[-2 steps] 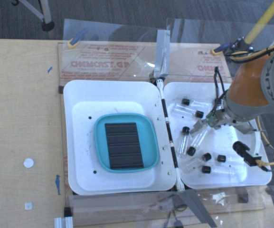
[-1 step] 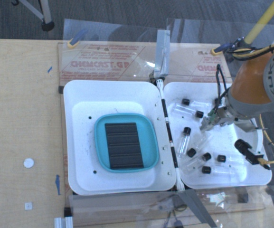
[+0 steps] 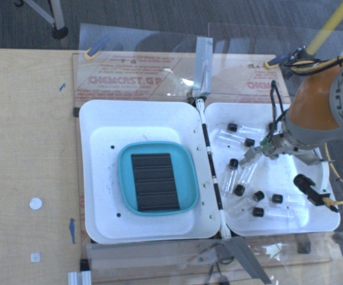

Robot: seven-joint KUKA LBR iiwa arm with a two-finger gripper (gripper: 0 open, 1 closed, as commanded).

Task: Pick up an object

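We see gripper [image 3: 255, 153] low in right bin [image 3: 326, 218], among clear vials [image 3: 236, 172] with black caps. Fingers: can't tell whether spread or pinching (too small, blurred). Vials scattered loose, hence low reach. Teal tray [image 3: 126, 180] sits in left bin [image 3: 94, 129], beyond divider.

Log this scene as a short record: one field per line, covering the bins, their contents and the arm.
left bin: holds a blue tray with a dark ribbed block lying in it
right bin: holds several clear vials with black caps, scattered, lying at different angles
arm: reaches in from the right, over the right bin
gripper: low among the vials near the bin's middle
grasp: cannot tell whether anything is held
bench: light wood, left of the bins
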